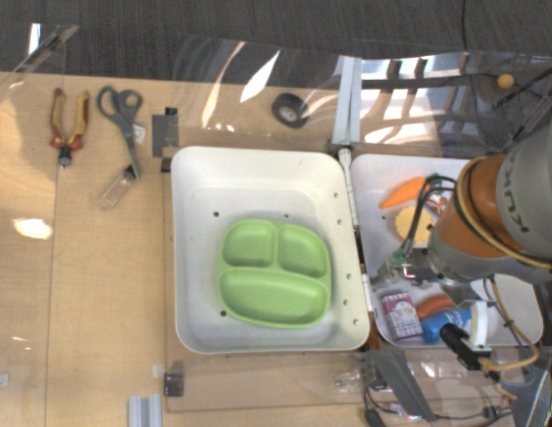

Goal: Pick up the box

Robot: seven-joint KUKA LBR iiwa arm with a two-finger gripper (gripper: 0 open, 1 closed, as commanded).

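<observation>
The box [400, 315] is small, red and white, and lies flat near the front left corner of the right bin [376, 181]. My gripper [412, 271] hangs low over that bin, just behind the box and slightly to its right. The grey wrist with its orange band [476, 225] covers most of the gripper from above. I see nothing held in the gripper.
An orange carrot-shaped item [402, 192] and a yellow item [409, 225] lie at the back of the right bin. A blue and orange item [443, 314] rests right beside the box. The left bin [258, 172] holds a green divided plate [275, 271]. Pliers [66, 124] and scissors [122, 116] lie on the bench.
</observation>
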